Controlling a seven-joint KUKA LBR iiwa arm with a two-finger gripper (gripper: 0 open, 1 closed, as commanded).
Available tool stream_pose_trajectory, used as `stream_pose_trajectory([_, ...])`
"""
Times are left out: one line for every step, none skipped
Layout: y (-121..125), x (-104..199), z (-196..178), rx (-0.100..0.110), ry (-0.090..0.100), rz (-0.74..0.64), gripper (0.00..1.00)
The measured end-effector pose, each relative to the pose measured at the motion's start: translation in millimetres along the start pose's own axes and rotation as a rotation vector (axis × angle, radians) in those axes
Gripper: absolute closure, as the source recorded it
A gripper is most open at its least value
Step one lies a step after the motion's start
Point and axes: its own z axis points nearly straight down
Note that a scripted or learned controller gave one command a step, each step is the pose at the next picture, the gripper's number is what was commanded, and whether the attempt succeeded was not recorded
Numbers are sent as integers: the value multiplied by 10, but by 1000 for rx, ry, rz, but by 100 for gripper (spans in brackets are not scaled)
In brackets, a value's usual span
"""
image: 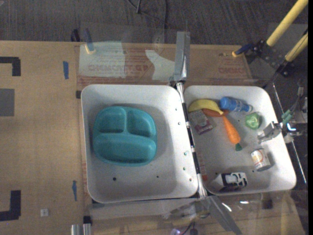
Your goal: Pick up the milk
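Lying at the near end of the right-hand bin (pixel 276 176), close to its front wall, was the milk (pixel 234 179), a small dark-and-white carton that appeared to be tipped on its side. Just beyond it and a little to the right lay a small can (pixel 259 158), also tilted, apart from the carton. Farther in, a carrot (pixel 232 130) rested at a slant near the middle of the bin, its green tip pointing toward the near side. At about the same depth, over the bin's right rim, sat the gripper (pixel 274 130), a grey metal shape well apart from the milk; whether its jaws stood wide or narrow could not be told, and nothing was seen held in them. A flat packet (pixel 201 122) lay by the bin's left wall, and a green round item (pixel 253 121) lay toward the right. At the far end, a banana (pixel 203 105) and a blue bottle (pixel 234 104) lay side by side. The left-hand bin (pixel 146 182) held a teal divided plate (pixel 124 135) near its centre. Both bins rested on the tan bench (pixel 39 131).
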Motion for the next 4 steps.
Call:
stream_pose_trajectory([82, -199, 1557, -9, 0, -43, 0])
stream_pose_trajectory([60, -259, 1489, -7, -4, -34, 100])
stream_pose_trajectory([-5, -61, 1555, -20, -9, 83, 100])
stream_pose_trajectory([-51, 661, -221, -1, -3, 28, 100])
